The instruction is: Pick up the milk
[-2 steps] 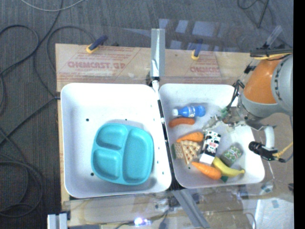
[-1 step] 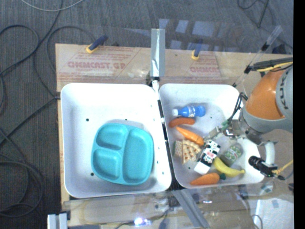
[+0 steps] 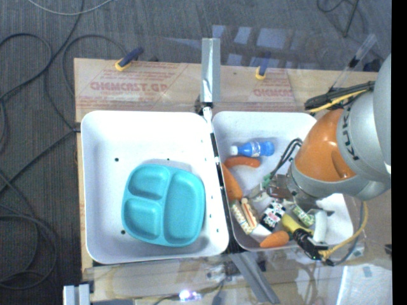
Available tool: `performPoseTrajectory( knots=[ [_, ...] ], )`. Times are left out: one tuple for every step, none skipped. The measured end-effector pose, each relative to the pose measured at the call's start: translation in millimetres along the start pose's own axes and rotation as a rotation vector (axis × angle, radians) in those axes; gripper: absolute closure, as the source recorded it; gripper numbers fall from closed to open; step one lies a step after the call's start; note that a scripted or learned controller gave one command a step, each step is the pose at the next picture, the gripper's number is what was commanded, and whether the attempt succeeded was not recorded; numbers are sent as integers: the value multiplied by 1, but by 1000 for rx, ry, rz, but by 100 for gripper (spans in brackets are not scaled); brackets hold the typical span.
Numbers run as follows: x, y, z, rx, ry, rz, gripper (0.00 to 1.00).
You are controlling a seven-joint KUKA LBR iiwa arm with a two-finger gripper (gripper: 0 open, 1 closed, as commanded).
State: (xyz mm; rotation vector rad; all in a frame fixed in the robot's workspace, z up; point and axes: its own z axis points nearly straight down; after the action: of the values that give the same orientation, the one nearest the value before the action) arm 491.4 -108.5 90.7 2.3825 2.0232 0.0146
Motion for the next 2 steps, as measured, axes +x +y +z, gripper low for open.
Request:
performPoseTrajectory(
  knots=[
    [-20,1,0,4,8,-146,0],
    [-12,0,0,-1,-4,-458,0]
  ],
)
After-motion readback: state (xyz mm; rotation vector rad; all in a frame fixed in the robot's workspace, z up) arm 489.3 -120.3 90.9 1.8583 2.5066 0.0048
